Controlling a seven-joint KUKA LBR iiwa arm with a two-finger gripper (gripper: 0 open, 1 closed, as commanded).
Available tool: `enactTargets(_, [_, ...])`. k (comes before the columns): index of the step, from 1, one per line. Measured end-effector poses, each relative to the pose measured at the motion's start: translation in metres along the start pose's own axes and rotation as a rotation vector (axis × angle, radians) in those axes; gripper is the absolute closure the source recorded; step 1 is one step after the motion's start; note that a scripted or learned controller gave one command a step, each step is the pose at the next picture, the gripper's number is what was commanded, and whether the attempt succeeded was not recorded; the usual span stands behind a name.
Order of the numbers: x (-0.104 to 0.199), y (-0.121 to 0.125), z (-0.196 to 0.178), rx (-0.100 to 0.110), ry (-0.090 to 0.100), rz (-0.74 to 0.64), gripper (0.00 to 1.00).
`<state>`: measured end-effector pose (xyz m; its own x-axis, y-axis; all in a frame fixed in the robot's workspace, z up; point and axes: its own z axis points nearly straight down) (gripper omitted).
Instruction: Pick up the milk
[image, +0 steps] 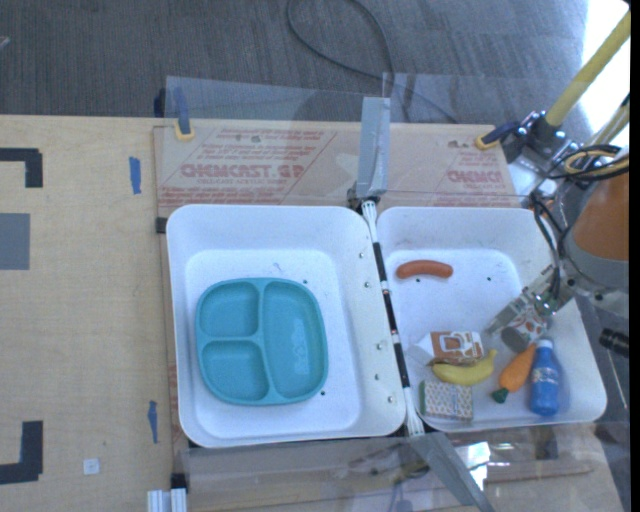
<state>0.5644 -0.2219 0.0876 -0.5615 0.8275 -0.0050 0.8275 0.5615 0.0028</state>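
Note:
The milk (457, 346) is a small brown and white carton lying in the right bin (500, 245), near its front middle. A banana (464, 372) lies right against the carton's front side. My gripper (521, 320) hangs over the right part of that bin, a short way to the right of the milk and slightly behind it. It sits just above the carrot (516, 370). Nothing shows in its grasp.
Also in the right bin are a sausage (424, 269) at the back, a blue bottle (544, 378) at the front right and a speckled square packet (446, 401) at the front. A teal divided plate (262, 340) lies in the left bin (200, 235).

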Motion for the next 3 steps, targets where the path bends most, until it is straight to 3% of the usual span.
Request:
enactTargets(1, [-0.002, 0.001, -0.012, -0.006, -0.005, 0.002, 1.0])
enactTargets(2, [-0.002, 0.001, -0.012, -0.006, -0.005, 0.002, 0.0])
enactTargets(3, [-0.003, 0.002, -0.023, -0.01, -0.01, 0.005, 1.0])
